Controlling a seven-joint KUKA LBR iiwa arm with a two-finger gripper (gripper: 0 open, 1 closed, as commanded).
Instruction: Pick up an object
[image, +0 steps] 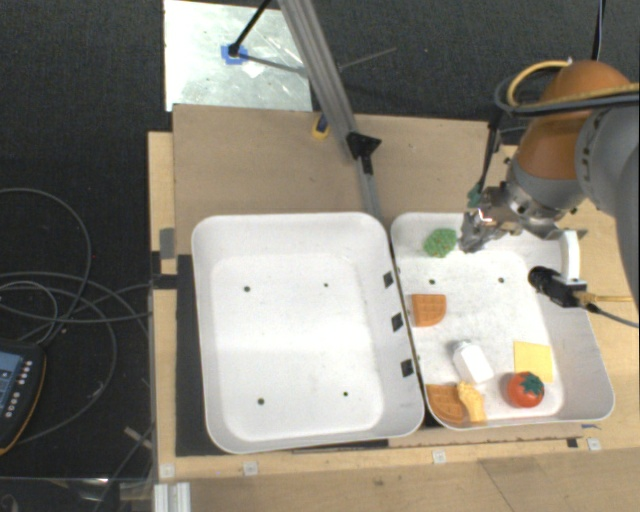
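My gripper (472, 238) hangs over the far edge of the right bin (500, 290), just right of a green leafy toy (440, 242). Nothing shows between its fingers. An orange waffle-like piece (428, 309) lies near the bin's left wall. Toward the front lie a white cylinder (471, 361), a yellow square block (533, 358), a red tomato with a green top (526, 390), and an orange and yellow piece (458, 402) at the front left corner.
The left bin (290, 330) sits beside the right one, with black clips along the shared wall. A grey camera pole (330, 80) slants over the bench at the back. Cables lie on the floor at the left.
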